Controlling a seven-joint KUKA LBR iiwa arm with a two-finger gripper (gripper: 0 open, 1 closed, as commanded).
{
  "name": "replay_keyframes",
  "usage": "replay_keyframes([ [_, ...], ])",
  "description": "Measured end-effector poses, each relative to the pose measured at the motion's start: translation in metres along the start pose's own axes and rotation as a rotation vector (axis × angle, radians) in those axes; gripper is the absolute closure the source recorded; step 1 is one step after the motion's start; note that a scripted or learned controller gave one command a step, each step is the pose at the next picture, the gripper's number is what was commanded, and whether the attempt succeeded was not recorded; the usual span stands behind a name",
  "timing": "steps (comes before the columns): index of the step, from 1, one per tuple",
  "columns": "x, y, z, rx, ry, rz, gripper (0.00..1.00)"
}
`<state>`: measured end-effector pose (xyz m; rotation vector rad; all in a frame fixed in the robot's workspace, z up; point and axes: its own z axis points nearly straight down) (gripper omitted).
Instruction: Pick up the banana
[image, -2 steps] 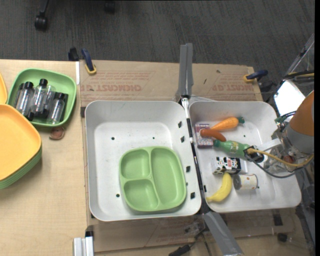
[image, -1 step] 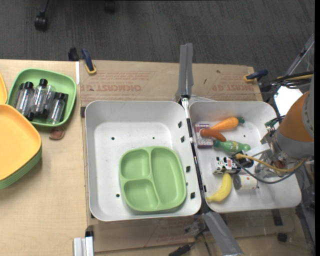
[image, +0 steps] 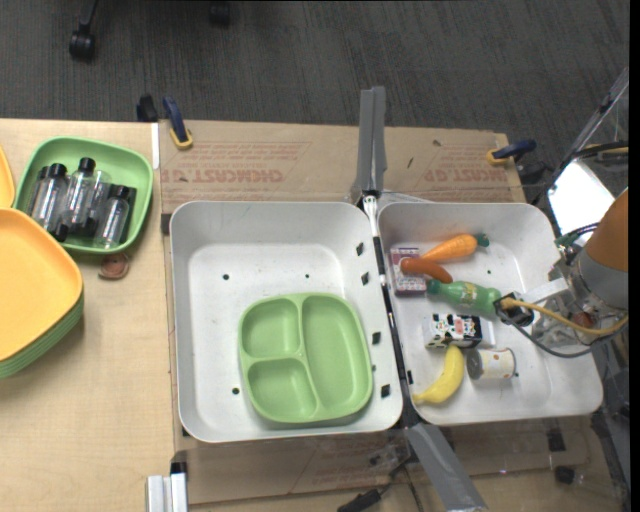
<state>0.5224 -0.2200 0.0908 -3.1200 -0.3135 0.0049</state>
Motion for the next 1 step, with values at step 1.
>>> replay_keyframes([
  [1, -0.0048, -0.017, 0.0003, -0.003, -0.002, 0.002, 1.0],
])
